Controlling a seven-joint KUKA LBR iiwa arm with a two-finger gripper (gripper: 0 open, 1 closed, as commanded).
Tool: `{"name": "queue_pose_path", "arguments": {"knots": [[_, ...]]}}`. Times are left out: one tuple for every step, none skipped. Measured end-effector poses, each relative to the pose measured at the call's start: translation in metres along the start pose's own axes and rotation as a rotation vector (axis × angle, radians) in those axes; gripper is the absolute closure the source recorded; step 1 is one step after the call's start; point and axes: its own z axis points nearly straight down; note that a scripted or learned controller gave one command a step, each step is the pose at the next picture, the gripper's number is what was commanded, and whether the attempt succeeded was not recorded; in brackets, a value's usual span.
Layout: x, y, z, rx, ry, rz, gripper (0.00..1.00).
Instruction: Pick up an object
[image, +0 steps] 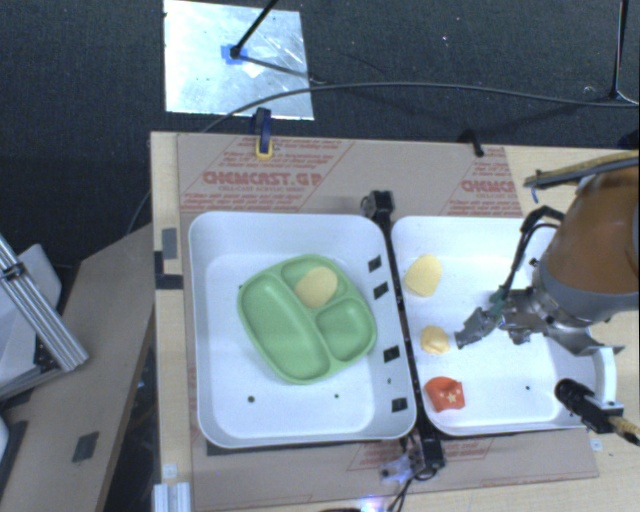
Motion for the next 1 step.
{"name": "queue_pose_path", "arguments": {"knots": [[0.0001,0.0029,-0.0058,-0.013,-0.001,-0.003,0.0]]}}
